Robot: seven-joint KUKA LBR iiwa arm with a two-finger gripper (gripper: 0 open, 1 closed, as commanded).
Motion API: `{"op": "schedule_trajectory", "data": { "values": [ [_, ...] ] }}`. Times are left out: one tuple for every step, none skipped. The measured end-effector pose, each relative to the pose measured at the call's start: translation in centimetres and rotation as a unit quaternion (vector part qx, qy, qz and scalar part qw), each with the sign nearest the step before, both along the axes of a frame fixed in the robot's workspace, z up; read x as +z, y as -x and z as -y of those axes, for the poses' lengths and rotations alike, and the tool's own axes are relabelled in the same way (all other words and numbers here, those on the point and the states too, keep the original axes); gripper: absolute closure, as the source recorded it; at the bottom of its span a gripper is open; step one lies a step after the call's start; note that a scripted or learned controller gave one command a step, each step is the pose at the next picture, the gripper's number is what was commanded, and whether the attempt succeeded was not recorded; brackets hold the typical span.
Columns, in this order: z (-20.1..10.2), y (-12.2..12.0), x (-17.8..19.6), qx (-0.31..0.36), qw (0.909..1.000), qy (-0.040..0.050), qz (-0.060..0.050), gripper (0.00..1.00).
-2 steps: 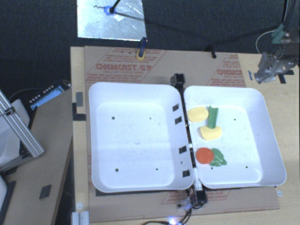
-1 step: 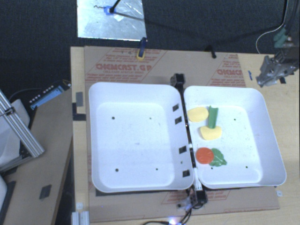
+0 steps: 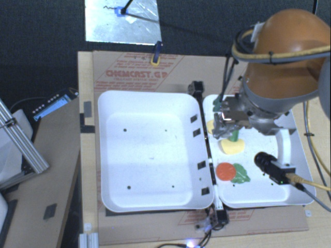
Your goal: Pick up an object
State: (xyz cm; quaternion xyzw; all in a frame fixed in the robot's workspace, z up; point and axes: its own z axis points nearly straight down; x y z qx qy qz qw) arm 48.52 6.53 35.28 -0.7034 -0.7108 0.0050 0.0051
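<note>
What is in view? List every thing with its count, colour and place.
Bins: 2, white, side by side; left bin, right bin.
Yellow piece: 1, yellow, right bin, just below the gripper.
Round piece: 1, orange-red, right bin, near its left wall.
Green piece: 1, green, touching the round piece's right side.
Small green piece: 1, green, by the gripper, partly hidden.
Cardboard sheet: 1, brown with red print, under both bins.
Foil sheet: 1, silvery, beyond the cardboard.
Arm: 1, grey and orange, from the right.
Gripper: 1, grey, over the right bin.
</note>
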Motion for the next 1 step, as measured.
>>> {"op": "schedule_trajectory", "data": {
  "values": [
    [8.02, -0.14, 19.23, -0.008, 0.9998, 0.0005, 0.019, 1.00]
  ]
}}
